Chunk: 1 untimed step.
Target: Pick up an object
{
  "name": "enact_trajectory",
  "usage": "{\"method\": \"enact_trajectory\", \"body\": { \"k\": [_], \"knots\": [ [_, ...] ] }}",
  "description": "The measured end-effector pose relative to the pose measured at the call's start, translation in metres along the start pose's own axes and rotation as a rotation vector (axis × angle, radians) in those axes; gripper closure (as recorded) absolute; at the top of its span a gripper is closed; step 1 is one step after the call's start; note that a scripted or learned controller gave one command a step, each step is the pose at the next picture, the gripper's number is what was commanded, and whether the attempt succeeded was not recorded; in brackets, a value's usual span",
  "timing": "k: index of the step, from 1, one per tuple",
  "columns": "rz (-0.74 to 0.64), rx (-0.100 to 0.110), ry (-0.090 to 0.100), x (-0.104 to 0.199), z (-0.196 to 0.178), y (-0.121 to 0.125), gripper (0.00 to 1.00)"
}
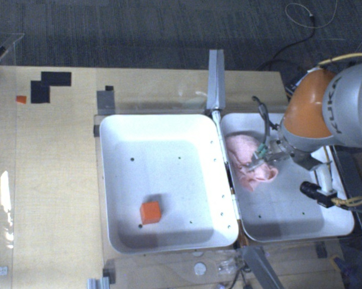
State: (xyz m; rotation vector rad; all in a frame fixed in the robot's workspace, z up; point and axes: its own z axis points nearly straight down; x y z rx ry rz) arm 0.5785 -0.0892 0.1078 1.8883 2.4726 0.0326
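A crumpled pink soft object (247, 159) lies in the right bin (290, 220), close to its left wall. My gripper (262, 155) is down on the pink object's right side, touching or pressed into it, with the grey arm and its orange band (307, 113) above and to the right. A small orange block (151, 212) rests in the left bin (163, 135), near its front left.
A metal divider post (216, 80) stands between the bins at the back. Black and orange markers (45, 86) sit on the wooden bench at far left. A black cable fitting (318, 192) hangs off the arm over the right bin.
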Motion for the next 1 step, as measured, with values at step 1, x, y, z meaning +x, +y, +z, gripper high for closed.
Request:
{"method": "enact_trajectory", "body": {
  "k": [1],
  "knots": [
    [-0.029,0.026,0.009,0.0263,-0.0769,0.0857,1.00]
  ]
}}
